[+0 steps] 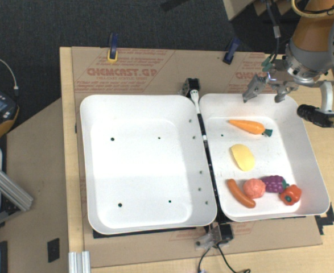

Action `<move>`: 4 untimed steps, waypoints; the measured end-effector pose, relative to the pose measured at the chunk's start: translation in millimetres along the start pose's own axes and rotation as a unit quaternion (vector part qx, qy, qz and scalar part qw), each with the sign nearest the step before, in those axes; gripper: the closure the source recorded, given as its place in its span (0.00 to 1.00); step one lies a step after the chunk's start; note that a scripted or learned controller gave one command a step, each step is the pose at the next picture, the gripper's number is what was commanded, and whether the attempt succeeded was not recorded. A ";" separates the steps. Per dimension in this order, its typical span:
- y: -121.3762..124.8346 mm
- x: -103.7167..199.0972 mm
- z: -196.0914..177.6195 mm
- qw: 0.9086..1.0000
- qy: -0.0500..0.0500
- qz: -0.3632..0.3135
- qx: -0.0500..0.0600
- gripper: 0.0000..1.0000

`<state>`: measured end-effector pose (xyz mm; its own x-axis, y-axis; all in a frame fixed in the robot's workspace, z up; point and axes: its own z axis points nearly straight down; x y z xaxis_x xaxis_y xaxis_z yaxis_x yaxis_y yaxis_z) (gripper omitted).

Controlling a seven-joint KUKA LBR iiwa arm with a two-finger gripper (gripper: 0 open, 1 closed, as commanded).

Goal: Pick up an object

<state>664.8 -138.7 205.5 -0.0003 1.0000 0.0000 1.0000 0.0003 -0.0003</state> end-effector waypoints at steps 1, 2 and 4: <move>-55.3 -9.0 127.3 1.000 0.002 0.002 0.005 0.00; -50.6 -8.6 109.9 1.000 -0.001 0.001 -0.002 1.00; -123.5 81.0 10.4 1.000 0.000 0.000 0.000 1.00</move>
<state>541.2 -57.7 195.1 -0.0002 1.0000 0.0007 1.0000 0.0002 0.0004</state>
